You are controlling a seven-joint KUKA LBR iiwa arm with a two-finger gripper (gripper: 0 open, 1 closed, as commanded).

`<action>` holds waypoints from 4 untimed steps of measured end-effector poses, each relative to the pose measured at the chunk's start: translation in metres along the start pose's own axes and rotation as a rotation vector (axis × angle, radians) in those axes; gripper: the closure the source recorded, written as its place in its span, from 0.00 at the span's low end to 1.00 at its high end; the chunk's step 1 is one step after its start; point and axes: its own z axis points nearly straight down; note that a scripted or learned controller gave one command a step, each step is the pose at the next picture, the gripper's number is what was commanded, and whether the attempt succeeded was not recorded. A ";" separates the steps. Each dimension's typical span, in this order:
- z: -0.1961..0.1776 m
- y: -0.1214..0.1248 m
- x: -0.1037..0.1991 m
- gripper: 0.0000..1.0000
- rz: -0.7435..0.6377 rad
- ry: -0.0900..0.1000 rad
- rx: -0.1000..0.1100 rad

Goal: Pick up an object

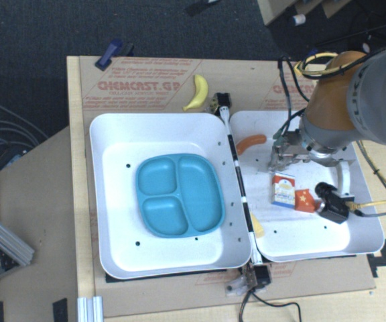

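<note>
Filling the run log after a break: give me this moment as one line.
gripper: low in right bin, fingers unclear | near: red-white box, hot dog | left bin: blue tray | grasp: none visible

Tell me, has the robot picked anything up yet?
Not yet, it looks like. The hand is down in the right bin, just above the small box, with the sausage beside it. Both lie on the bin floor. The blue tray sits in the left bin. Grabbing and lifting are left.
</note>
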 end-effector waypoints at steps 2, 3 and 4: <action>0.009 0.067 0.005 0.00 -0.002 -0.002 0.015; 0.000 0.067 0.005 1.00 -0.002 -0.002 0.017; -0.001 0.067 0.006 0.00 -0.002 -0.001 0.017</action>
